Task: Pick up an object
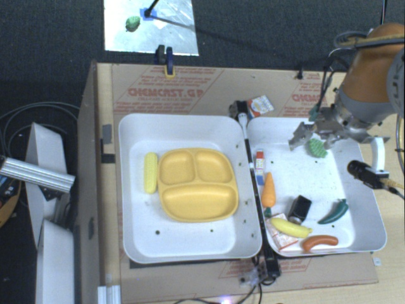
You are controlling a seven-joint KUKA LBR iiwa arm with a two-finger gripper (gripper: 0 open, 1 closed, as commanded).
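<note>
My gripper [316, 139] hangs over the far part of the right bin [364, 233], open. Its grey fingers [298, 138] stand spread on either side of a small green ridged object [317, 148], which sits low between them and is not clamped. Nearer the front of this bin lie an orange carrot [269, 190], a small black block [299, 208], a yellow banana [291, 228], a red sausage [319, 241] and a dark green chilli [334, 212]. A white and red tube [259, 161] lies along the bin's left wall.
The left bin [136, 233] holds a yellow divided plate [197, 183] and a corn cob [150, 172] to its left. A printed card [276, 234] lies under the banana. A small packet [260, 105] rests on the cardboard behind the bins.
</note>
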